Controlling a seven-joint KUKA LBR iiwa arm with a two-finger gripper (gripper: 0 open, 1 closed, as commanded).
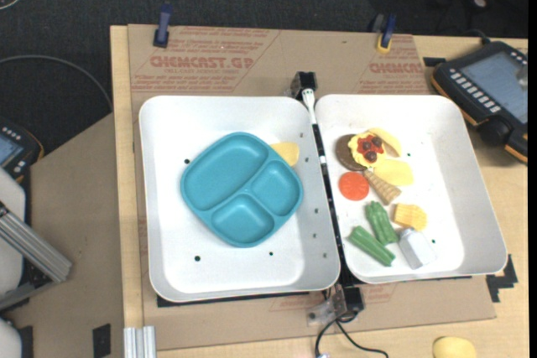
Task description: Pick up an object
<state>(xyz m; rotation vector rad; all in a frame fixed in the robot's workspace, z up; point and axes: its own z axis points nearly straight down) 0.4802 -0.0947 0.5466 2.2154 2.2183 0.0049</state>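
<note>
Toy food's all piled in the right bin (470, 180), easy pickings; gripper's state, can't tell.

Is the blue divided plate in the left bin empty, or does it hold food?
Empty: the blue divided plate shows three bare compartments.

Even, bright light — slightly soft.
</note>
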